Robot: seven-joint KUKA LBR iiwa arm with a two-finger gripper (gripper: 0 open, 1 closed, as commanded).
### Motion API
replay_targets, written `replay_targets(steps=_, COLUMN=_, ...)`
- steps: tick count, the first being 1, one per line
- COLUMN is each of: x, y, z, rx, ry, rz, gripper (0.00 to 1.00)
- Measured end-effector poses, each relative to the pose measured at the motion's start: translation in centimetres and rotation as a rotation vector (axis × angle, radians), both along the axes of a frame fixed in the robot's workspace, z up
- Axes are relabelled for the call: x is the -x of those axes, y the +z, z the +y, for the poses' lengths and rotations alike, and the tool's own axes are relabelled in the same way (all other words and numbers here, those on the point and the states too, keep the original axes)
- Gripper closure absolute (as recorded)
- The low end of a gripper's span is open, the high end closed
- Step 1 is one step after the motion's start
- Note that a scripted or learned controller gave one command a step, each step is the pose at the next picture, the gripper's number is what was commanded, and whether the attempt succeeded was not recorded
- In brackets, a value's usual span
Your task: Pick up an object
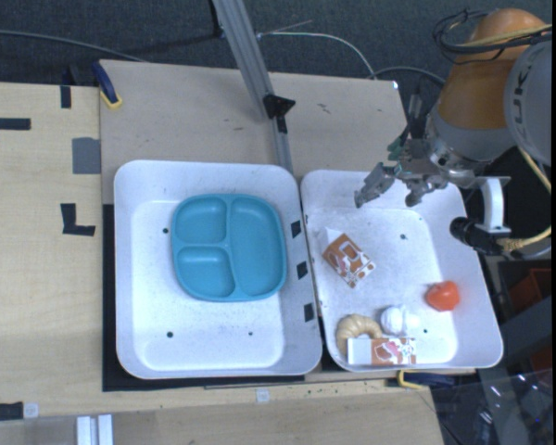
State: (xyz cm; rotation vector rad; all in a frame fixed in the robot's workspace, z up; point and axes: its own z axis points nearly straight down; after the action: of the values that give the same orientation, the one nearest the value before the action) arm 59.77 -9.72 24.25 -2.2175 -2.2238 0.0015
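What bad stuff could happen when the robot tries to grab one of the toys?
The croissant, the small white thing and the flat packet are bunched in the right bin's near corner, so the claw might bump two at once or hit the wall. The orange ball looks round, so it could roll away. The claw hangs at the far edge, holding nothing, with a long way to aim.
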Motion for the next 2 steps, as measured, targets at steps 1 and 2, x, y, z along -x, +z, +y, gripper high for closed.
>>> replay_targets(steps=1, x=0.0, y=0.0, z=0.0, rx=0.000, ry=0.000, rz=0.000, gripper=0.00)
replay_targets(steps=2, x=0.3, y=-4.6, z=0.6, rx=0.000, ry=-0.002, rz=0.004, gripper=0.00)
